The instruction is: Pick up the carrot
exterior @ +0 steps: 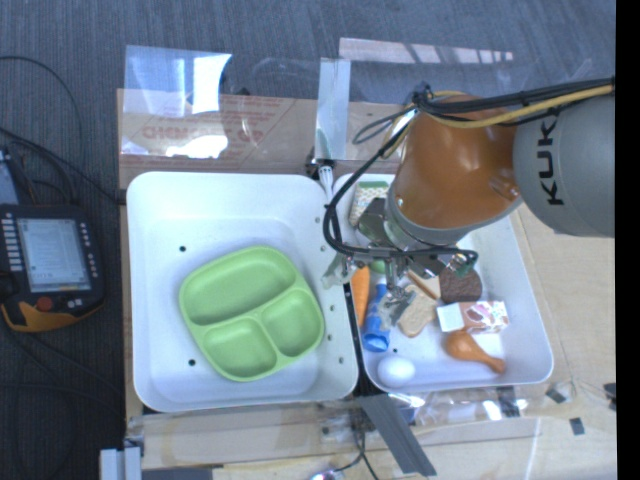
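White left bin holds a green three-section plate; the right bin holds the orange carrot at its left wall beside a blue tube. Gripper fingers hidden under the wrist, state unclear

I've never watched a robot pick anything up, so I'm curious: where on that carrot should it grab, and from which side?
Probably around its middle, coming straight down from above. The carrot lies flat and lengthwise along the left wall of the right bin, with a blue tube close on its right. Its long, slim shape suits a pinch across the narrow width, though the gaps beside it look tight.
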{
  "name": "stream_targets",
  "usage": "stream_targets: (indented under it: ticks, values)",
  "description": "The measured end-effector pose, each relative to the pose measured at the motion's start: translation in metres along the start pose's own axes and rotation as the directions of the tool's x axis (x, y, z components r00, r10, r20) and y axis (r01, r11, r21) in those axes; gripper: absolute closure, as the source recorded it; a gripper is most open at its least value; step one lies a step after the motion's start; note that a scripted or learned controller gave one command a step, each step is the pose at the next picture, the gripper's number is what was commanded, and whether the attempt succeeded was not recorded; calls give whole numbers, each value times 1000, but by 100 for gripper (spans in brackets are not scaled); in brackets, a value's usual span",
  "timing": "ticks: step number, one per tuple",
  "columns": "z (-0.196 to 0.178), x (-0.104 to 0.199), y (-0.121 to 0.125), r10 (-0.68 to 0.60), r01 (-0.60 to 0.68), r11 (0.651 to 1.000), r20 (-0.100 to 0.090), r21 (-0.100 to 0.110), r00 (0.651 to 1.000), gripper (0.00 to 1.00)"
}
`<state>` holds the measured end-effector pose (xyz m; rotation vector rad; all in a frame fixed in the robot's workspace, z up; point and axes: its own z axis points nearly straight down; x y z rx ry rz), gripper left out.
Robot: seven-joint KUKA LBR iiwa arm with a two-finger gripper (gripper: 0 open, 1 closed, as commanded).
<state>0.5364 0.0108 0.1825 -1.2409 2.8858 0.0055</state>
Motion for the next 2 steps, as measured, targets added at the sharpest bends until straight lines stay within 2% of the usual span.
stream_targets:
  ticks: [1, 2]
  values:
    - [-1, 15, -52, 16, -16, 1000, 0, 4, 1000, 0]
    - [-1, 44, 9, 116, -116, 993, 0, 2, 993, 0]
